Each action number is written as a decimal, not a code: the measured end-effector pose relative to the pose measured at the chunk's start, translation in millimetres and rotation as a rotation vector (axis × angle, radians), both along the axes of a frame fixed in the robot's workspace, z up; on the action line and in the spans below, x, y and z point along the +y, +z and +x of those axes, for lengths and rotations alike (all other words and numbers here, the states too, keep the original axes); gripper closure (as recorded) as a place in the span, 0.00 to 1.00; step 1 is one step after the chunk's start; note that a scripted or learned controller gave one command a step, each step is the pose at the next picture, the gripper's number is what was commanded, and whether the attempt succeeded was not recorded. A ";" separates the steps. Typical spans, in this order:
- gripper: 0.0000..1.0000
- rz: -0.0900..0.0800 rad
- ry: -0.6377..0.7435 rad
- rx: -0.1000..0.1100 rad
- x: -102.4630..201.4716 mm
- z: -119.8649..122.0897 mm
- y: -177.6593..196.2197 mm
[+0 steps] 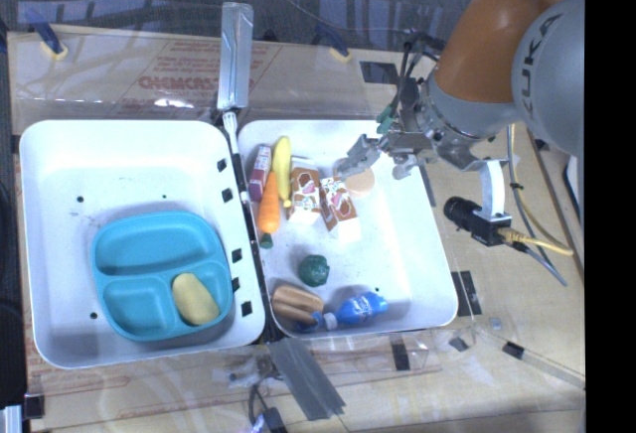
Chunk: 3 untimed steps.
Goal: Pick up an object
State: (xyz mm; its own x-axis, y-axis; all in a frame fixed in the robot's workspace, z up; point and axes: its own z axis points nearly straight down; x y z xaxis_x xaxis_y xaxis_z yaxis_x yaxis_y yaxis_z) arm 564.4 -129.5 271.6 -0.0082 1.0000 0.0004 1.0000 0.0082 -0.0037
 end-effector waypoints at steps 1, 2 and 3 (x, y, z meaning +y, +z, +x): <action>0.00 0.001 0.016 0.010 23.5 37.3 -108.8; 0.00 -0.006 0.155 -0.030 2.1 33.4 -163.3; 0.00 -0.008 0.214 -0.021 17.9 98.9 -163.2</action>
State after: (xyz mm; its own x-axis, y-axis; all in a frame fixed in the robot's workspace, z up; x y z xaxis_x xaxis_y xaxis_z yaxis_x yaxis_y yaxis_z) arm 663.3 -111.7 108.4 -0.2205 0.9753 -0.0103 0.9752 0.2207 0.0159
